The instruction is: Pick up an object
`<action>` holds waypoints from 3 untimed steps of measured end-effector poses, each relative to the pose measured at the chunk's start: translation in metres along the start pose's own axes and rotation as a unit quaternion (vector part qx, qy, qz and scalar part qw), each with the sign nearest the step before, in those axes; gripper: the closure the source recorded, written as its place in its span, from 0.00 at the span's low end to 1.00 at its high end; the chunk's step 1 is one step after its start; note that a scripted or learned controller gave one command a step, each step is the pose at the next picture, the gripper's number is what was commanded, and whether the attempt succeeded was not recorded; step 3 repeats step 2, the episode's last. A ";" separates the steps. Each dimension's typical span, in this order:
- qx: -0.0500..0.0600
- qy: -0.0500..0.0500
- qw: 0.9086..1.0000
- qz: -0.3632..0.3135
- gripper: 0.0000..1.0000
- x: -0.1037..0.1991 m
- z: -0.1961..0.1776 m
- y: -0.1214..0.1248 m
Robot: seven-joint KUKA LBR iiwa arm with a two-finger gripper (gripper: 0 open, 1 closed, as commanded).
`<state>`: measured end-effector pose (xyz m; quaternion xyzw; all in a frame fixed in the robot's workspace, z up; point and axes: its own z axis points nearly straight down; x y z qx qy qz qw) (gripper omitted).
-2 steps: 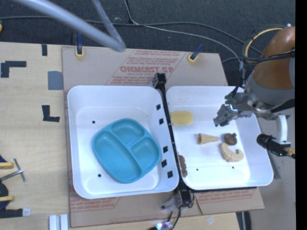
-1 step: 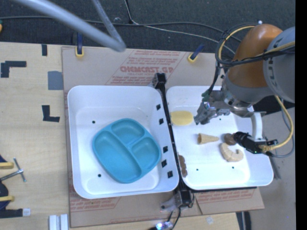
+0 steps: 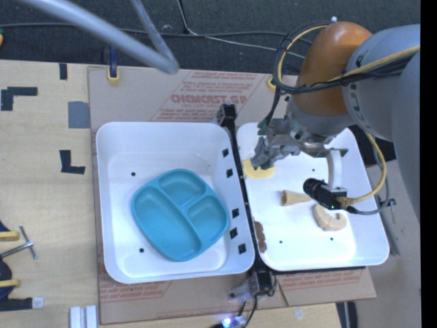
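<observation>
Camera view has the gripper low over the right bin, its tip at a pale yellow piece by the divider, likely poised to grasp it, though whether anything is held cannot be told.

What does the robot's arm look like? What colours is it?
The arm is big, round and grey, with a shiny orange band near the wrist. Thin yellow and black cables loop around it. At the end sits a small grey metal gripper.
</observation>
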<state>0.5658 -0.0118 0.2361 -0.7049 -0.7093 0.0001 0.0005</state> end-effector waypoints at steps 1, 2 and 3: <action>0.000 -0.001 1.000 0.001 1.00 0.057 0.006 0.024; 0.000 0.000 1.000 0.001 1.00 0.110 0.000 0.041; 0.000 0.000 1.000 0.001 1.00 0.110 0.000 0.041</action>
